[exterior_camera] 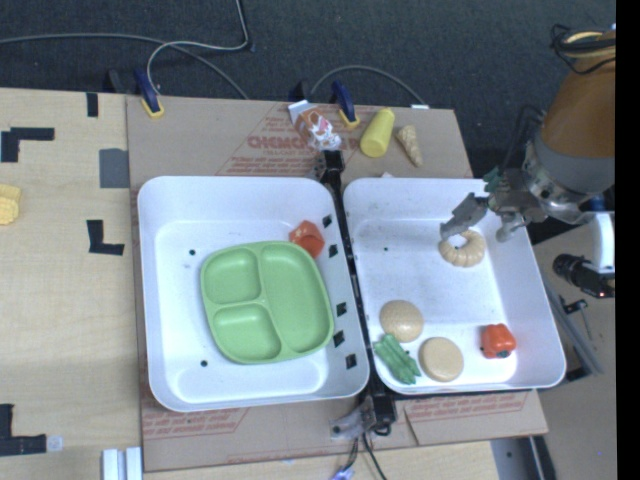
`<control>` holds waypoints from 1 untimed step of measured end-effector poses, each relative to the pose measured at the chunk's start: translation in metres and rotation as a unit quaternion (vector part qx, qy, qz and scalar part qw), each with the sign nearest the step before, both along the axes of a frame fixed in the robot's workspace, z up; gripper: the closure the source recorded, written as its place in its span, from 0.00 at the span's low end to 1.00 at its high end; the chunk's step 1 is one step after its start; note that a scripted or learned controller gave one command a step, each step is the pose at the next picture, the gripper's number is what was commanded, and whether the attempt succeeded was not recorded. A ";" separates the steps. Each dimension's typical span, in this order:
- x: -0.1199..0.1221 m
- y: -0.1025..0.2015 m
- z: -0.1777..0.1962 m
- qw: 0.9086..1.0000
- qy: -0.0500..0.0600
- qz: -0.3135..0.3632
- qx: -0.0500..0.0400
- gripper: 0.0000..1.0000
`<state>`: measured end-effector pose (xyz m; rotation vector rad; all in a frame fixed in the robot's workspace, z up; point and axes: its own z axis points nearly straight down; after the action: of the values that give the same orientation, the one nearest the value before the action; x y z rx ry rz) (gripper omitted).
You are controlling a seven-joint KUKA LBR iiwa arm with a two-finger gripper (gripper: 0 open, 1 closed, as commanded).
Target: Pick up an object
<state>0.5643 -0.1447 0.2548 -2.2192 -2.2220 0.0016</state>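
Observation:
My gripper (484,220) hangs over the right bin (525,278), its grey fingers spread open just above a beige ring-shaped pastry (462,251). Nothing sits between the fingers. Lower in that bin lie a tan round bun (401,319), a second pale bun (441,358), a green leafy piece (397,359) and a small red-orange pepper (497,341).
The left bin (160,268) holds a green divided plate (266,300) and a red-orange item (308,236) by the dividing wall. Behind the bins on the cardboard lie a yellow bottle (377,133), a cone-shaped piece (410,145) and a small wrapped packet (314,125).

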 end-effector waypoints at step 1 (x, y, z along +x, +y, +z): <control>0.001 -0.080 -0.057 1.000 0.001 -0.001 -0.001 0.00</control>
<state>0.5653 -0.2243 0.1982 -2.2209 -2.2201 0.0042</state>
